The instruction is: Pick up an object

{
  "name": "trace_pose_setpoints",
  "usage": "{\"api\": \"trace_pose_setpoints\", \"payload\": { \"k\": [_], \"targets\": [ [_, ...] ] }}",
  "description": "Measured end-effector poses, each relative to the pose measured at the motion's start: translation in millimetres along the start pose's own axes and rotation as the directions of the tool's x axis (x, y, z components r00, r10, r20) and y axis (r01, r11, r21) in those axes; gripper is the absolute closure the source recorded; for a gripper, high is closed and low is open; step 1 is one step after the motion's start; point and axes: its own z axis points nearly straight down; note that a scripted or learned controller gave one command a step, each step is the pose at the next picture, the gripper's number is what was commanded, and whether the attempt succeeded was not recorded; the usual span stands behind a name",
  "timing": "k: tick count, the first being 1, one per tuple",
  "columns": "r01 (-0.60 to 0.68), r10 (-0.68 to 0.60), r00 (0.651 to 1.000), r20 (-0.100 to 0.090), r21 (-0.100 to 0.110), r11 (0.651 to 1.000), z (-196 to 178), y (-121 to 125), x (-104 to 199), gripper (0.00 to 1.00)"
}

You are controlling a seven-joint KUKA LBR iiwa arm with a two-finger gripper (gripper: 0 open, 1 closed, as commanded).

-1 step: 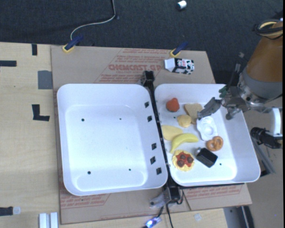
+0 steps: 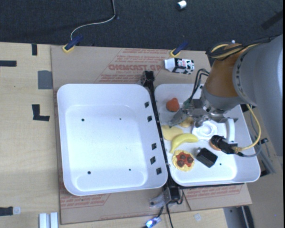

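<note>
Arm (image 2: 228, 80) over right bin (image 2: 242, 175) — banana (image 2: 183, 140), perhaps a tomato (image 2: 172, 104).

Left bin (image 2: 104, 141) lies open; banana (image 2: 183, 140), pizza (image 2: 184, 159), black block (image 2: 205, 157) crowd the right bin (image 2: 244, 172).

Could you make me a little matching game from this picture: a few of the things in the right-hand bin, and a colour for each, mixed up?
Things:
1. banana
2. round fruit by the divider
3. block near the bin's front edge
4. little tart

Colours:
A. black
B. yellow with red topping
C. orange-red
D. plain yellow

Pairs: 1-D, 2-C, 3-A, 4-B
</note>
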Motion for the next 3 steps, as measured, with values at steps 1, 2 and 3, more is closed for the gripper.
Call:
{"api": "trace_pose_setpoints", "payload": {
  "k": [1, 2, 3],
  "targets": [
    [-0.001, 0.001, 1.0, 0.004, -0.012, 1.0, 21, 71, -1, 0.0],
    [-0.002, 0.002, 1.0, 0.007, -0.017, 1.0, 18, 54, 15, 0.0],
    [-0.002, 0.002, 1.0, 0.007, -0.016, 1.0, 8, 55, 14, 1.0]
  ]
}}
